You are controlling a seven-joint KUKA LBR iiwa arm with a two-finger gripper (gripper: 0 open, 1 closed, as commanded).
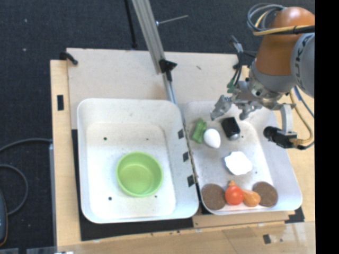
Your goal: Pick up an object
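While the small black block (230,127) lies at the back of the right-hand white bin (280,165), beside a white egg-shaped object (212,138) and a green piece (199,130), the end effector (236,106) hovers just above it, fingers spread and grasping nothing. Judging by this, the approach is under way; next comes a descent and closing.

Two white bins (85,142) are holding one green bowl (139,174), two brown discs (213,196), one egg (212,138), and one tomato (234,195).
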